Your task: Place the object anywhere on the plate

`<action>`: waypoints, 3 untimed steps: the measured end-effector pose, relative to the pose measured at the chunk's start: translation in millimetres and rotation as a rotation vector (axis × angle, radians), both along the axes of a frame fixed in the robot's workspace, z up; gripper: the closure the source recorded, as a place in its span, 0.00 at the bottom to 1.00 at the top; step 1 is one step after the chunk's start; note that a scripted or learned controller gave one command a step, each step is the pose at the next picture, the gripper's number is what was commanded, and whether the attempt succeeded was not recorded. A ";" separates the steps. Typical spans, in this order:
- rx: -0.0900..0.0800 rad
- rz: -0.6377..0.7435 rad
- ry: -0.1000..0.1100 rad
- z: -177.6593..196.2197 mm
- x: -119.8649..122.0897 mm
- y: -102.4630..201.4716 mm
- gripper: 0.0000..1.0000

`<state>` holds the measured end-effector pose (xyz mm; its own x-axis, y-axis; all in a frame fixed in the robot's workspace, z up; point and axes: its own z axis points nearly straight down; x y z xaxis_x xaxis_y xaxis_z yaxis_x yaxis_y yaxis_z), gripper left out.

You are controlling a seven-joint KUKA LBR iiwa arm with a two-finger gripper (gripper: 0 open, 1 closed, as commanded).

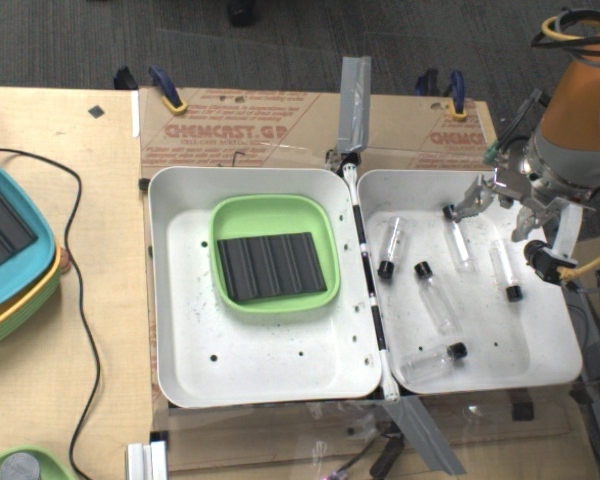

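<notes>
1. Task's thing: clear vials with black caps, several loose in the right bin [540, 358]; none on the green plate [320, 230] in the left bin [180, 358]; placement not yet done.
2. Nearest vial [457, 236] lies just below-left of the gripper [500, 200], near but not touching as far as I can judge; long axis runs steeply, near top-to-bottom in the view, black cap at the upper end.
3. Second candidate vial [505, 271] sits below the gripper, same steep axis, cap at the lower end; the other vials at bin centre and left side are well apart from it.
4. Gripper state: cannot tell from this angle; no vial seen in it, so I'd call it not holding.
5. Key relation, my read: target lies toward the view's left and lower than the gripper; one arm only, entering from the right; plate is further left across the bin divider, so pick and carry both go leftward.
6. Risk: clear round vials could roll; closing across the short axis looks safer.
</notes>
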<state>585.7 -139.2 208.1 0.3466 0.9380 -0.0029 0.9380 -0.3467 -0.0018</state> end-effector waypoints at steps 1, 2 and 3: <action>0.000 -0.216 0.001 37.2 -12.1 -11.5 0.00; -0.002 -0.530 0.002 71.4 -32.0 -34.1 0.00; -0.002 -0.721 0.002 93.9 -58.4 -24.0 0.00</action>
<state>527.3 -163.3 302.0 0.8794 0.4760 -0.0057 0.4760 -0.8794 -0.0017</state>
